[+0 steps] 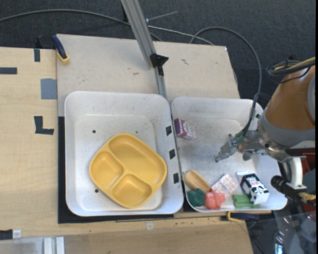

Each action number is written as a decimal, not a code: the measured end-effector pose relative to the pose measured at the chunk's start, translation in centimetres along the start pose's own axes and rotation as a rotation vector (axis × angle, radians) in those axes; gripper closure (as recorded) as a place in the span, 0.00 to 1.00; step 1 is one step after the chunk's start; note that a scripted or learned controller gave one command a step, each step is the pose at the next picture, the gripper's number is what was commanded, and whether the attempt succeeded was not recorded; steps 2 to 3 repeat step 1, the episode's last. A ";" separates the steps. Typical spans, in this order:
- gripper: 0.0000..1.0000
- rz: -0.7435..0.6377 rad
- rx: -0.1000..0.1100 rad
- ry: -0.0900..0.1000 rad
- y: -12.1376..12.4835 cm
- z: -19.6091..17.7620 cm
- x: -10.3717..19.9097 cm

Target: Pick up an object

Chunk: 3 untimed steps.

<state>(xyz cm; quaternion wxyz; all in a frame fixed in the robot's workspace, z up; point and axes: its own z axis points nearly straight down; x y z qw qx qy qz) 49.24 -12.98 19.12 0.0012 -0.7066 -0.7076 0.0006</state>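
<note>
Over the right bin we see the gripper hanging above bare floor, and we cannot tell how it is set. Along the bin's near edge lie a bread roll, a green toy, a pink toy and a small black-and-white carton. A purple packet sits apart. The left bin holds a yellow plate.

arm | seen entering from the right edge, orange band shown above the grey wrist | gripper | extended leftward and tilted downward from the wrist | fingers | seen close together at the tips, nothing seen between them
</note>
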 end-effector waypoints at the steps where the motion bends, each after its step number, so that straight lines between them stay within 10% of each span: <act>1: 0.00 0.000 0.000 0.000 0.0 0.0 0.0; 3: 0.00 0.000 0.000 0.000 0.0 0.0 0.0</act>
